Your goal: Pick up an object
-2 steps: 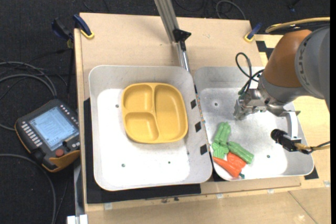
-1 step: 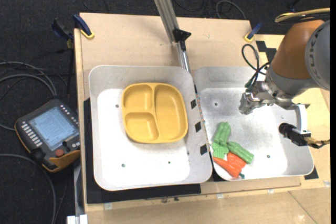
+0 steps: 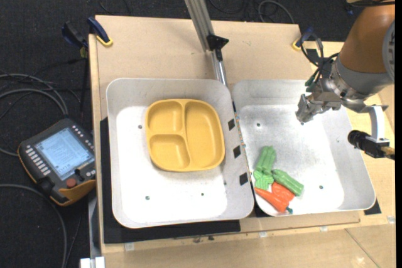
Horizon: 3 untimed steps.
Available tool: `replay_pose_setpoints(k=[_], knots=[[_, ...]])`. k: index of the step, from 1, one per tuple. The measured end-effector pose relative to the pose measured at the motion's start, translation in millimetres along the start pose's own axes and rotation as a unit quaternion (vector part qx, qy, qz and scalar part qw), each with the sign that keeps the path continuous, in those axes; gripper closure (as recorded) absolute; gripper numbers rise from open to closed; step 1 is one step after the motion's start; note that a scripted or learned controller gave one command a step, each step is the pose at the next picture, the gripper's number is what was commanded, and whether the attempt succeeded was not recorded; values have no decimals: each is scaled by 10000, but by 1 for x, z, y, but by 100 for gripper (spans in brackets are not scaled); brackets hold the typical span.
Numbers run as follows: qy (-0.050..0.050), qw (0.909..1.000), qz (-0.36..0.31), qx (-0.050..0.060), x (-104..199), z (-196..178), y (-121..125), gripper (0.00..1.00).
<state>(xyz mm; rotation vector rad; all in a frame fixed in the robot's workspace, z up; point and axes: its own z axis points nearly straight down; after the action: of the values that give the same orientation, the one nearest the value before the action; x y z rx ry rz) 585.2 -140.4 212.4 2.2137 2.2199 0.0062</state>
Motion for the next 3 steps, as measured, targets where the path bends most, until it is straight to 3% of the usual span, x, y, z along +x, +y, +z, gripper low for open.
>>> replay_pose_setpoints(k=[1, 2, 3], knots=[[1, 10000, 0, 10, 0, -34, 2, 100], [14, 10000, -19, 42, 50, -32, -17, 100], [22, 10000, -31, 38, 108, -38, -20, 100]])
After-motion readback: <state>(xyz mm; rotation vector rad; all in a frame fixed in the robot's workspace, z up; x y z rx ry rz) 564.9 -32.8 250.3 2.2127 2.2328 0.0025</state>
